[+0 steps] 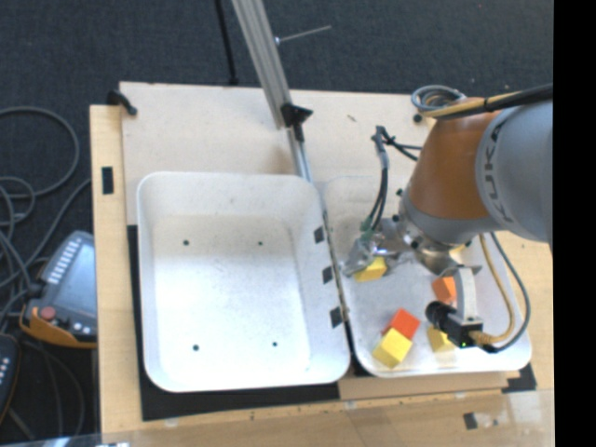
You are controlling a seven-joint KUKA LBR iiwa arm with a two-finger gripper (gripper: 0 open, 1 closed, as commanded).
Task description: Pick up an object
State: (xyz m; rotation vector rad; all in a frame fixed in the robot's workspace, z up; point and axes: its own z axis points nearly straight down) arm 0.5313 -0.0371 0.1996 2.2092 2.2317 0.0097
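Judging from the frame, we are at the grasp step: the two-finger gripper (370, 261) sits low in the right white bin (503, 359), near its left wall, and a small yellow block (372, 270) shows between its metal fingers, so we read the claw as pinching that block. Whether the hold is firm we cannot tell. If it is, the next move calls for a straight lift, clear of the bin's left wall and of the loose pieces nearer to us. Those are an orange cube (404, 324) touching a yellow cube (393, 347), another small yellow piece (439, 339) to their right, and an orange piece (445, 289) partly hidden beside the arm's black fitting. The large left white bin (149, 250) holds nothing we can make out.

As for writing, we see dark lettering on the grey arm casing (520, 170) at the right, running up its side; it looks like the maker's name, though we cannot read it with certainty.
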